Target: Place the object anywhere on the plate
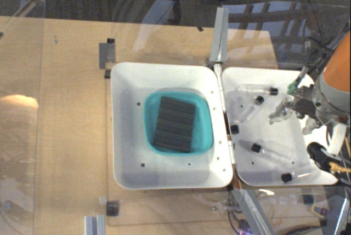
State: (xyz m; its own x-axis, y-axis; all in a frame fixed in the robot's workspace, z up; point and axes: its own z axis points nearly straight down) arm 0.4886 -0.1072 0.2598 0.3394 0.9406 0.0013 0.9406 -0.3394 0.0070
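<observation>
On your wooden worktop (60,135), the dark ridged block (175,125) already lies on the teal plate (151,119) in the left bin (123,119) (placement looks done). Your tool (286,108) hovers over the right bin (263,171); next, simply retreat.

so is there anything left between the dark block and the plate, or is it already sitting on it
Nothing visible stands between them: the dark ridged block already lies flat on the teal plate in the left bin. The gripper is over the right bin.
</observation>
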